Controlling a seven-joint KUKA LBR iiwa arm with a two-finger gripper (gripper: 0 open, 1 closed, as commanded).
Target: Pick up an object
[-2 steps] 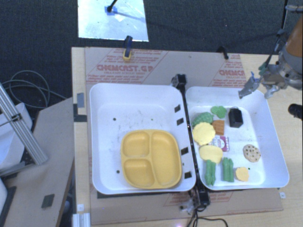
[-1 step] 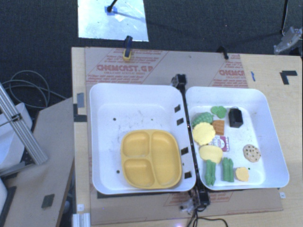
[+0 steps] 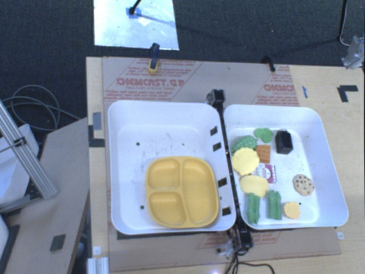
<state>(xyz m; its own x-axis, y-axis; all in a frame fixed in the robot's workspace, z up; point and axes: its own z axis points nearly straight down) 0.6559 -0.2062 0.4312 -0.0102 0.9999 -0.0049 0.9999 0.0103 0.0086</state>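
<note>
Two white bins sit side by side on the bench. The left bin (image 3: 122, 124) holds one thing: a yellow tray (image 3: 182, 191) with three compartments, lying toward 5 o'clock of the bin's floor.

The right bin (image 3: 328, 170) holds eleven small things, any of them open to picking, mostly crowded along its 9 o'clock side. Toward 11 o'clock lie two green leafy pieces, a larger one (image 3: 245, 142) and a smaller one (image 3: 263, 134) just beside it at its 1 o'clock. One black block (image 3: 283, 141) sits near 12 o'clock, apart from the walls. One orange square (image 3: 263, 153) lies at 7 o'clock of the block, touching one yellow disc (image 3: 246, 161) at its own 8 o'clock. One pink-and-white packet (image 3: 268, 173) lies between the disc and one yellow oval (image 3: 254, 185). Below the oval, toward 7 o'clock of the bin, lie two green sticks, the left stick (image 3: 252, 207) touching the oval and the right stick (image 3: 274, 204) beside it. One small yellow-orange round (image 3: 292, 210) rests near 6 o'clock, and one chip-speckled cookie (image 3: 303, 184) lies alone at its 1 o'clock.

How the gripper's jaws stand cannot be told.
</note>
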